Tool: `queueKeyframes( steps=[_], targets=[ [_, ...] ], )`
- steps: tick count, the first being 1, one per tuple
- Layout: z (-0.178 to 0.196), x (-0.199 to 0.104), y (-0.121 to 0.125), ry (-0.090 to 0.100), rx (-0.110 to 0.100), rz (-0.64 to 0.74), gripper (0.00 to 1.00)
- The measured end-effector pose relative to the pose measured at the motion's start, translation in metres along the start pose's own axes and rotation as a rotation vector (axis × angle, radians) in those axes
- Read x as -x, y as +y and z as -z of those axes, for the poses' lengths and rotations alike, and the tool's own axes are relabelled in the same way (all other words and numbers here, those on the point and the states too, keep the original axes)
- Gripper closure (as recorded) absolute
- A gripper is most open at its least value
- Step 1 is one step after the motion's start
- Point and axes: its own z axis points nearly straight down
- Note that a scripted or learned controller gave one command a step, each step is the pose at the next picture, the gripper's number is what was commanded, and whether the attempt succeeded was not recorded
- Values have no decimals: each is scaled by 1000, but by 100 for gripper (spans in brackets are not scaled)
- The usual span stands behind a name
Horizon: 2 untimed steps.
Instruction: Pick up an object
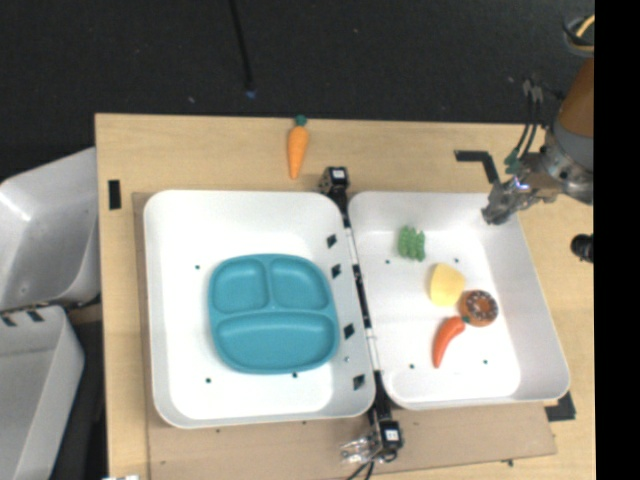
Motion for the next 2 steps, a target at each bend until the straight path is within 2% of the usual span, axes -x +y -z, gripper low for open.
queueKeyframes(
  steps=[2],
  targets=[
    [21, -103, -31, 4, -5, 3, 100]
  ],
)
